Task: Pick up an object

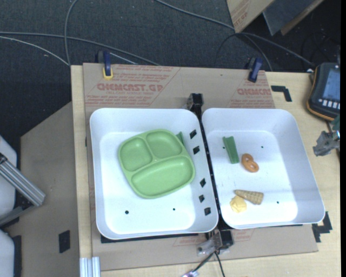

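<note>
A brown cardboard box point(250, 12) is cut off by the top edge, and the dark grey sheet point(292, 16) lying against it runs out of view there too. A black handheld pendant with an orange rim and lit screen point(327, 89) is sliced by the right edge; its screen text is too small to read. Below it, a small grey metal part point(326, 142) is also cropped at the right, and its shape cannot be told. At the left edge a silver aluminium rail point(19, 180) and a white rounded object point(6, 195) are cut off. A small dark green piece point(180, 138) lies partly hidden behind the light green divided plastic plate point(157, 163).
</note>
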`<state>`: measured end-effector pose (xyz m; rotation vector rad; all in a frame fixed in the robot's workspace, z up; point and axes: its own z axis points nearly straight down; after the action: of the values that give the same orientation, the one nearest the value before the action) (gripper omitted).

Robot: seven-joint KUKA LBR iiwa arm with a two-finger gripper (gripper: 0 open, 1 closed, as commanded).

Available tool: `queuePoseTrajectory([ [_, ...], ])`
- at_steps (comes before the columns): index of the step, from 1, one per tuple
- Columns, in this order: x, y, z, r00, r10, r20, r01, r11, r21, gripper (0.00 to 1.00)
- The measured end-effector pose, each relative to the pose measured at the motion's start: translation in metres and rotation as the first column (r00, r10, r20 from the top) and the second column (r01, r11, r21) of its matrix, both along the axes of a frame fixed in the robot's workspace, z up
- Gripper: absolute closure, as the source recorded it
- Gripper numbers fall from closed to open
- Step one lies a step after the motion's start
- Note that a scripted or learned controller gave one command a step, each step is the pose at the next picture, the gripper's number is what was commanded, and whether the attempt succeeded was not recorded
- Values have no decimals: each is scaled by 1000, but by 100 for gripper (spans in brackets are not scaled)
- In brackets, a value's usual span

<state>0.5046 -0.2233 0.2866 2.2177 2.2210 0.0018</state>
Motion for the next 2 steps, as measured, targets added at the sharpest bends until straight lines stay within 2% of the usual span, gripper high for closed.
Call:
queuePoseTrajectory([
  [2, 35, 107, 0, 1000, 5, -1, -5, 1000, 2, 100],
])
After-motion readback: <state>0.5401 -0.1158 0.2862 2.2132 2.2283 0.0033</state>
